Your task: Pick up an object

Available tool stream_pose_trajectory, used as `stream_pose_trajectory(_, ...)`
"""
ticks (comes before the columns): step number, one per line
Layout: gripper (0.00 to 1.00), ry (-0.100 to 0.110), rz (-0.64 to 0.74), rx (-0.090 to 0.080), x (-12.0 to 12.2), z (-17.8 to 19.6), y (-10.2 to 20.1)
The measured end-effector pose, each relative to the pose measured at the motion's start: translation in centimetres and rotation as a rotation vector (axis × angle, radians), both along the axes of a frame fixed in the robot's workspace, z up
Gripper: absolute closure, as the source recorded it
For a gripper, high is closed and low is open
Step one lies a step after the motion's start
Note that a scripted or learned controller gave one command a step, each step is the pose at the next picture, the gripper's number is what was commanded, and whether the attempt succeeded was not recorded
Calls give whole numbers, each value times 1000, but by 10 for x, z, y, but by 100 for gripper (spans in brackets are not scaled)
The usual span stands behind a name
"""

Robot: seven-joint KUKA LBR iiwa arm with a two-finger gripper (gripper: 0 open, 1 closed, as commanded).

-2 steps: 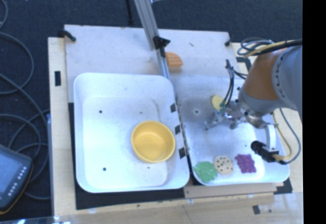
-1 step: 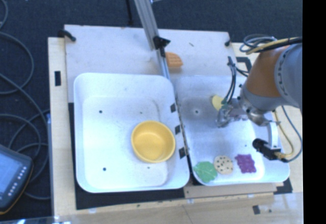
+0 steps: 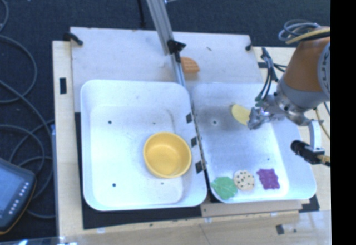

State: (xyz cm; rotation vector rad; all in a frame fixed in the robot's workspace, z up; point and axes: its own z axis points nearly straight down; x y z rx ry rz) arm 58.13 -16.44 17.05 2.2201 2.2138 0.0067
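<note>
The green piece, the spotted cookie and the purple piece lay in a row along the near wall of the right bin. Farther back in that bin, the gripper touched a flat yellow piece; its claw state could not be determined. A yellow bowl sat left of that bin.

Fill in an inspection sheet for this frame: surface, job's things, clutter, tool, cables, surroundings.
Surface: two white bins, left bin and right bin, on a bench.
Job's things: yellow bowl in left bin; yellow piece, green piece, cookie and purple piece in right bin.
Clutter: orange object behind the bins.
Tool: tool low in right bin, beside the yellow piece; grip unclear.
Cables: loops on the floor at left.
Surroundings: metal pole, screen.
</note>
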Motion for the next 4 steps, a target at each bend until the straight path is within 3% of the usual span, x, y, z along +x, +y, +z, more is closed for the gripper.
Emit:
stream_pose_trajectory(1,100,-2,7,0,5,65,-1)
stream_pose_trajectory(2,100,1,8,1,7,99,-2)
stream_pose_trajectory(4,100,7,9,2,8,95,88)
